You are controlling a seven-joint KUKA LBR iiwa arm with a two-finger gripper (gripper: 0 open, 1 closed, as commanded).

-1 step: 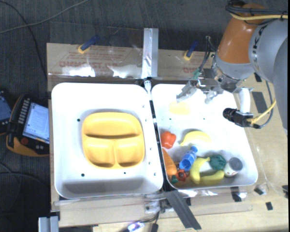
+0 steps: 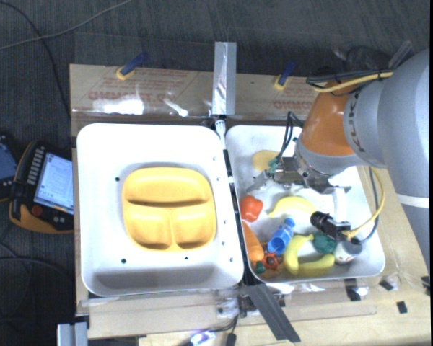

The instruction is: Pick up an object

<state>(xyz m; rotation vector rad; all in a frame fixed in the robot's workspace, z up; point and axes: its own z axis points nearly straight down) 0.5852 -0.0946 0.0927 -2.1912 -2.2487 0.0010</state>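
The toys lie in a heap in the right bin (image 2: 375,262) — a yellow banana (image 2: 307,259) at about 5 o'clock in the bin, a blue bottle (image 2: 280,236) just left of it, and a red-orange piece (image 2: 251,207) at 9 o'clock by the wall. A pale yellow piece (image 2: 292,205) sits in the middle. The gripper (image 2: 283,170) hangs above it, toward 12 o'clock — I cannot tell how it is set. The left bin (image 2: 101,193) holds a yellow tray (image 2: 169,206).
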